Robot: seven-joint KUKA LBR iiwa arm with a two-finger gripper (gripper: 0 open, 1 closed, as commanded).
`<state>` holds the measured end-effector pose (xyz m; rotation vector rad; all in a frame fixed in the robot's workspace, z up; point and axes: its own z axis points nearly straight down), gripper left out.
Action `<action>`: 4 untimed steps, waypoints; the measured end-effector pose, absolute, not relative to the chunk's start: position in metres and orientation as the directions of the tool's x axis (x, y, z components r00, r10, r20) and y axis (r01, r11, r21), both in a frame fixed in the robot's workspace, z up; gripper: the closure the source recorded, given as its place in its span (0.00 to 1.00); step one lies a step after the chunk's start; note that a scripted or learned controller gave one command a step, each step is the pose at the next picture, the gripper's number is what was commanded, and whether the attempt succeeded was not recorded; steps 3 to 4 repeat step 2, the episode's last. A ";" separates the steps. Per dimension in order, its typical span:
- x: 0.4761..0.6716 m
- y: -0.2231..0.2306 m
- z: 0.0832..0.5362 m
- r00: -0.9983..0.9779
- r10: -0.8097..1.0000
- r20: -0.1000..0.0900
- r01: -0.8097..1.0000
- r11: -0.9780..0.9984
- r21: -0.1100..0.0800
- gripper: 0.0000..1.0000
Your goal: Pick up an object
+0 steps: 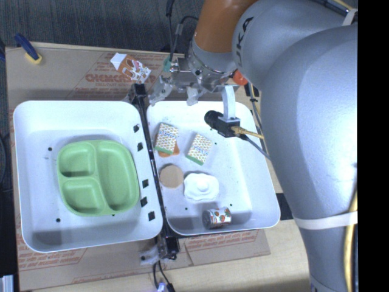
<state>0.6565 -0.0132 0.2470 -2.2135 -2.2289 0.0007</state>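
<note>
While green tray [97,177] fills one bin, right bin [258,181] holds can [217,217].

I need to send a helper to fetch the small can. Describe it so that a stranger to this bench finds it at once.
Start at the right-hand shallow white bin, and go to its near edge. There a small metal can with a colourful printed label lies on its side, just below a white fried-egg-shaped toy. It is the one shiny cylinder; the others are flat pieces.

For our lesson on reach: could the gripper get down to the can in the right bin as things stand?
Probably yes. The can lies alone near the bin's near wall, nothing on top, and the gripper hangs over the same bin's far edge.
</note>
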 end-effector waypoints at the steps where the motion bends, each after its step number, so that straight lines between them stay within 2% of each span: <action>1: 0.589 0.076 0.191 -0.009 1.000 0.000 1.000 0.009 -0.006 0.00; 2: 0.605 0.108 0.282 -0.007 1.000 0.000 1.000 0.007 0.000 0.00; 4: 0.605 0.108 0.282 -0.007 1.000 0.000 1.000 0.007 0.000 0.00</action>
